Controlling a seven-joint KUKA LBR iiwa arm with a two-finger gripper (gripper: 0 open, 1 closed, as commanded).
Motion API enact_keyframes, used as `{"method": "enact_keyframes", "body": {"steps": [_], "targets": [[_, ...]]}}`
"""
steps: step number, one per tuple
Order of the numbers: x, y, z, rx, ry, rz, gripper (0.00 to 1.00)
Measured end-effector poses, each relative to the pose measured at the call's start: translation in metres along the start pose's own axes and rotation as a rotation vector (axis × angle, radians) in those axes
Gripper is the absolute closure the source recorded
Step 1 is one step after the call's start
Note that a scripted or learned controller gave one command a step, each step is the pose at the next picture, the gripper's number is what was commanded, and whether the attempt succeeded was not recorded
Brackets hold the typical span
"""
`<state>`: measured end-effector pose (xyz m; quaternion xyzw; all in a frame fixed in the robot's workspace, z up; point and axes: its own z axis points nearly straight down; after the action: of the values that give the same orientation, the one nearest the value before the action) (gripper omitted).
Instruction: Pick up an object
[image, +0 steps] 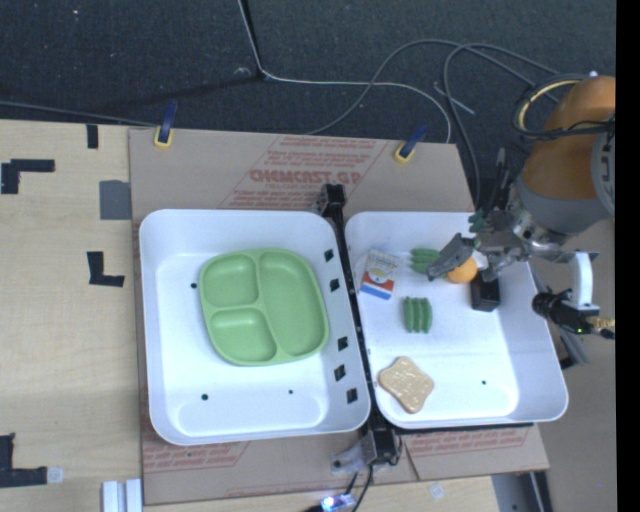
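Observation:
My gripper (452, 260) hangs over the upper part of the right bin (530, 390), reaching in from the right. Right under its tip lies a small orange-yellow object (462, 270), partly covered by the gripper. A green object (422, 258) pokes out just left of the tip. Whether either one is gripped cannot be seen. A ridged green piece (417, 314) lies lower down near the bin's middle. A small white carton with red and blue print (379, 273) sits at the upper left, and a tan cracker-like piece (405, 384) lies near the front.
The left bin (170, 400) holds a light green divided plate (264, 306). A black divider with clips (345, 300) runs between the bins. Both stand on a cardboard sheet (300, 170), with cables (420, 70) behind on the dark floor.

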<state>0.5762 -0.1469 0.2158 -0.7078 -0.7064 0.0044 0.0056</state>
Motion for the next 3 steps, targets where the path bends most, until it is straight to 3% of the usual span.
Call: {"method": "enact_keyframes", "body": {"steps": [1, 3], "targets": [[0.000, 0.003, -0.007, -0.013, -0.002, -0.003, 0.00], [0.009, 0.000, 0.085, -0.008, -0.001, -0.004, 0.00]]}}
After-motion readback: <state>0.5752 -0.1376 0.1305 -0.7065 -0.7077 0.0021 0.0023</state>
